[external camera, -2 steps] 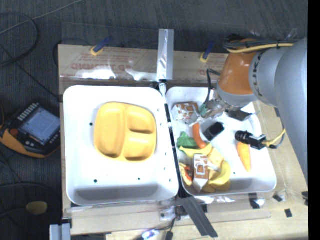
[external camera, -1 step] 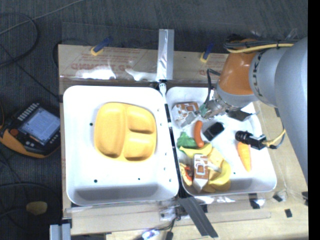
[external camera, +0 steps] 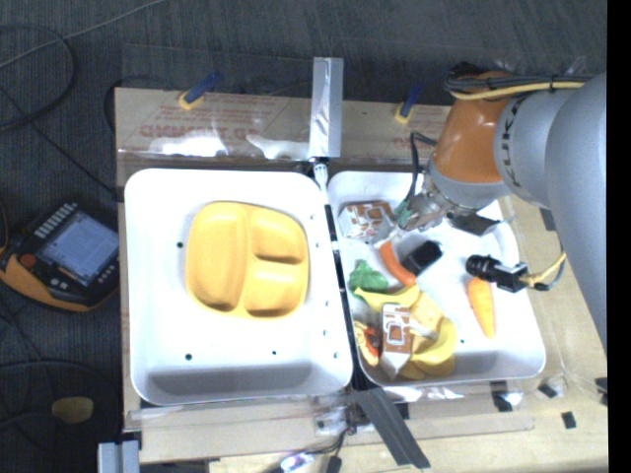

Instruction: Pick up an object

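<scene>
My gripper (external camera: 412,213) hangs low over the upper middle of the right bin (external camera: 523,358), below the orange band of the wrist. A brown and white snack packet (external camera: 364,220) lies just to its left. Just below it are a small orange carrot piece (external camera: 396,262) and a black block (external camera: 424,256). I see nothing held in the gripper.
A second carrot (external camera: 481,306) lies at the bin's right. A green toy (external camera: 366,276), a yellow banana (external camera: 436,348), a small carton (external camera: 396,327) and a red piece (external camera: 370,341) crowd the lower left. The left bin (external camera: 158,363) holds a yellow divided plate (external camera: 246,257).
</scene>
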{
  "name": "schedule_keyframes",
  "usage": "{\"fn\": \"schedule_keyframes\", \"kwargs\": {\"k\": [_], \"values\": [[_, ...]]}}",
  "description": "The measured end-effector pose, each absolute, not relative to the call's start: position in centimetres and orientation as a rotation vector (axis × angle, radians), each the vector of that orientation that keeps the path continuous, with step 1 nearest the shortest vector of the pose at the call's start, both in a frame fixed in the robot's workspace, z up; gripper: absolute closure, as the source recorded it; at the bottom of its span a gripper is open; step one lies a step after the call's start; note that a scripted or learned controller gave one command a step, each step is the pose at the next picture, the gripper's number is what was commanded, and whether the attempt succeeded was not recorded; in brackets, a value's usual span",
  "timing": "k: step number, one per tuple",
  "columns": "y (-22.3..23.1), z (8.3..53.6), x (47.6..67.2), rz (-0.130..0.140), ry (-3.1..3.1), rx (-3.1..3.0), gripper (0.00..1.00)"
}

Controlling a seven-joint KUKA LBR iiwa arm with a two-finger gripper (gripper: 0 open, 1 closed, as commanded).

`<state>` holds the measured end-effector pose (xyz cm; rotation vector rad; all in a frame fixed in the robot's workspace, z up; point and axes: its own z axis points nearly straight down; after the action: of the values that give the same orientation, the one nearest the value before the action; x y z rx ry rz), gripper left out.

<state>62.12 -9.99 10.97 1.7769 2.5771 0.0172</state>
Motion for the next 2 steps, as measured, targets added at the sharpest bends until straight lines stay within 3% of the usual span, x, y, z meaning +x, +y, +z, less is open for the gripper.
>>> {"fn": "schedule_keyframes", "kwargs": {"k": [1, 2], "values": [[-10.0, 11.0, 62.1, 0.017, 2.577, 1.777, 0.00], [-10.4, 9.0, 62.3, 0.003, 2.648, 1.675, 0.00]]}}
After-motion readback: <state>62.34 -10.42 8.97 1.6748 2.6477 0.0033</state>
